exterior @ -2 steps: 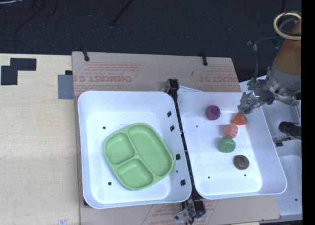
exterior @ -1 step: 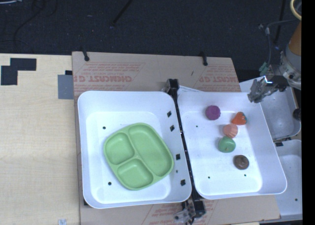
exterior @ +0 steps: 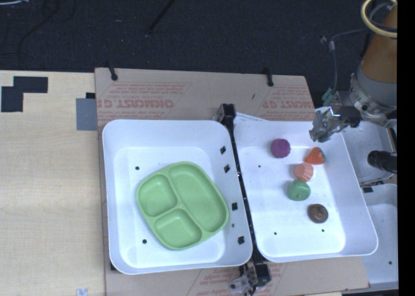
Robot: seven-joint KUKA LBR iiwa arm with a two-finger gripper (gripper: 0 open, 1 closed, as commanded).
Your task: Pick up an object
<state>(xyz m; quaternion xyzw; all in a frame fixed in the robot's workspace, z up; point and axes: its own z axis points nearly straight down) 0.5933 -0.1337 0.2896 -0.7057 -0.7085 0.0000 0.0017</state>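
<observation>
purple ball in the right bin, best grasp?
Grip the small round purple ball across its widest middle, coming straight down from above. It sits alone on the right white bin's floor, apart from the orange piece, so fingers probably fit either side. The gripper hovers just right of it.

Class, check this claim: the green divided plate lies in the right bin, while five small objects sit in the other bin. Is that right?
Not quite. The camera view shows the green divided plate in the left bin, not the right. The five small objects, purple, orange, pink, green and brown, sit in the right bin.
</observation>
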